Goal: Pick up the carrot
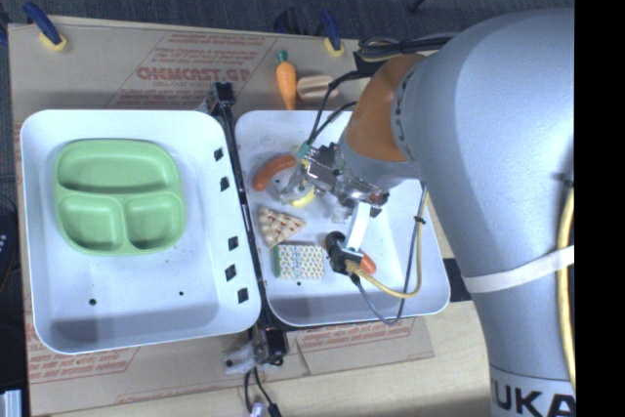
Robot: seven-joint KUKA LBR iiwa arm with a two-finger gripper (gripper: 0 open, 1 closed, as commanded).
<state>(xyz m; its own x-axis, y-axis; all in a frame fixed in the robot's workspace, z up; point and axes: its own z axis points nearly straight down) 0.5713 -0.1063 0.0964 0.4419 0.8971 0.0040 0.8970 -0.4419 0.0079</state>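
The carrot (285,85), orange with a small green top, lies on the brown cardboard just beyond the far rim of the right bin (422,293), outside both bins. My gripper (330,186) hangs low over the middle of the right bin, well to the near side of the carrot and slightly to its right. The grey arm with its orange band (376,124) covers the bin's right half. An orange-red sausage-shaped piece (271,171) and a small yellow piece (300,196) lie just left of the gripper. Nothing shows held in it.
The right bin also holds a waffle-patterned wedge (280,226) and a green-and-white patterned block (299,261). A beige piece (314,88) lies beside the carrot. A green divided plate (119,195) sits in the left bin (59,308). A yellow cable (391,288) loops near the front right.
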